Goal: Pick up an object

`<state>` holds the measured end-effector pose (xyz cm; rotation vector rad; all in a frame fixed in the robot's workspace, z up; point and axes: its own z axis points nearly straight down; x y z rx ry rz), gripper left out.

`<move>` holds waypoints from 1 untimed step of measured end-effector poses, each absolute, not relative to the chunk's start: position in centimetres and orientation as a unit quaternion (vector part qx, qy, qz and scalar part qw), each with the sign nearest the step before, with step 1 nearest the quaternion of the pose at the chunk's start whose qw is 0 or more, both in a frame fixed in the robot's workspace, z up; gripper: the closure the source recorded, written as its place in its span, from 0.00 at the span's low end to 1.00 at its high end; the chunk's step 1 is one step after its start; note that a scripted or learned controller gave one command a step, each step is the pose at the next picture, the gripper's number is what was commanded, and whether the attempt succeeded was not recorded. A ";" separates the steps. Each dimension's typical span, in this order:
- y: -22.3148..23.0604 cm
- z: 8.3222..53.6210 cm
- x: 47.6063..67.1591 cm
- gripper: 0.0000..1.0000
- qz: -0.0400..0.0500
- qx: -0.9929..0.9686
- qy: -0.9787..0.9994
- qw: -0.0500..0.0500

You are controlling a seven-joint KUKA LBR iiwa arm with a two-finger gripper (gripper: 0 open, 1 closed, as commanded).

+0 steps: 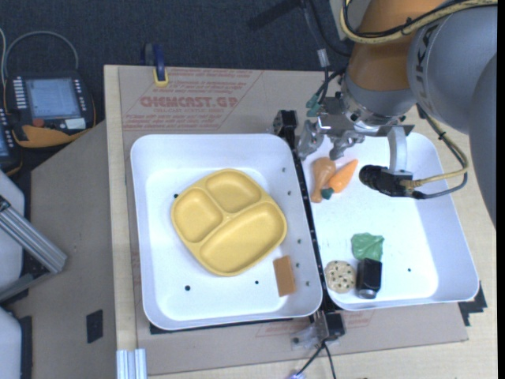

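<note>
Cardboard-topped tabletop [126, 212], two white bins | hand [335, 143] poised over right bin's [450, 235] far-left corner, fingers parted, gripping nothing | carrot [341, 177] lies just below the fingertips, against the bin's left wall, long axis slanting toward the near-left | a descent looks likely next.

1. Arm [461, 46]: smooth grey rounded casing, seen at the far right.
2. Orange band [390, 34]: glossy, bulbous, set above the wrist.
3. Cables: black and yellow lines are routed over the top of the orange band; one thin cable is run from a black module [385, 180] off to the right.
4. Gripper [331, 142]: bare metal, two silver fingers, small green detail at the wrist.
</note>
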<state>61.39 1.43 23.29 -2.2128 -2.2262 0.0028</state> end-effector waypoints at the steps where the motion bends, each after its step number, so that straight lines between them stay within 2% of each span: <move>1: 6.7 23.4 62.9 1.00 0.000 -0.705 -0.709 0.001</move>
